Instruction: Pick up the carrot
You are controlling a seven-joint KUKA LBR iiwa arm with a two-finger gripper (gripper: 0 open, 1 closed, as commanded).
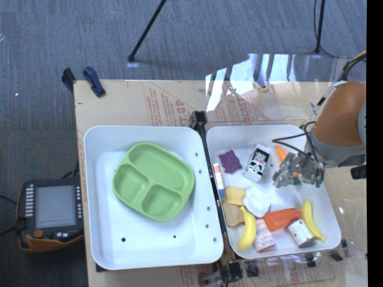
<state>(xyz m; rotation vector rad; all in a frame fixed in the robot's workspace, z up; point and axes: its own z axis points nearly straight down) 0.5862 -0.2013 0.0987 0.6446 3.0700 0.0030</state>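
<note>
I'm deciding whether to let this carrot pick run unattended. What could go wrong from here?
1. The carrot lies packed between a white piece, a small red carton and a banana, so the gripper may catch a neighbour instead.
2. A small orange item sits close beside the gripper; it could be taken for the target.

Carrot (280, 154) beside milk carton (258, 162)

A robotics lab: grey carpet floor (72, 28), black tripod legs (152, 20), a teach pendant (52, 211) beside the board-topped worktop (149, 100), and two white bins (108, 238), the right one stocked with toy food.
</note>
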